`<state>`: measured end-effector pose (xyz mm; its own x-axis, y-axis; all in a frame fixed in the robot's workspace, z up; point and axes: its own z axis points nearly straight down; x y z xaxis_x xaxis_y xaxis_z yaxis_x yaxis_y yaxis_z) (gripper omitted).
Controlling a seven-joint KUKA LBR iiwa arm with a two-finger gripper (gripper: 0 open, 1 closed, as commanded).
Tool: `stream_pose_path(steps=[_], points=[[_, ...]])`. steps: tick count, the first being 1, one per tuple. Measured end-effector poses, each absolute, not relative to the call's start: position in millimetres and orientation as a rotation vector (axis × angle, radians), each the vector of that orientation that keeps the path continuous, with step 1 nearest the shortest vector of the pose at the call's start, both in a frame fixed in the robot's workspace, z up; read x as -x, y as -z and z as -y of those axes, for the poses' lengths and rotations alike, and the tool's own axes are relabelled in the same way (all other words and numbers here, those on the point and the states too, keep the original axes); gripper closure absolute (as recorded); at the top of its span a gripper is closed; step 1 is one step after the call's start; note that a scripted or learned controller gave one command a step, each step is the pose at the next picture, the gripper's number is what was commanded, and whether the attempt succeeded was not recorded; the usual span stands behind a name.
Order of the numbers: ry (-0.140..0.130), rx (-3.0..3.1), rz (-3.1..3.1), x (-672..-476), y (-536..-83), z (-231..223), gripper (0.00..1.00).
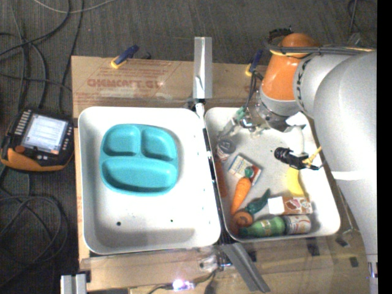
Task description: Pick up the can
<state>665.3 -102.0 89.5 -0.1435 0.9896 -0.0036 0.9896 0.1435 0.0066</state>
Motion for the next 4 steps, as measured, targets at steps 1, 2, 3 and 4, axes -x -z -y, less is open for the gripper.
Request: stream_pose_path(steps=[1,2,3,4], points=[[-0.016,-2.282,-2.147,-625.7,-90,99,0.00],[-0.006,-2.051,-2.365,-601.9,-90,196,0.00],[-0.005,-2.150,-2.310,-671.0,-91,206,0.00],[-0.006,-2.140,-2.328,-672.1,-91,209,0.00]])
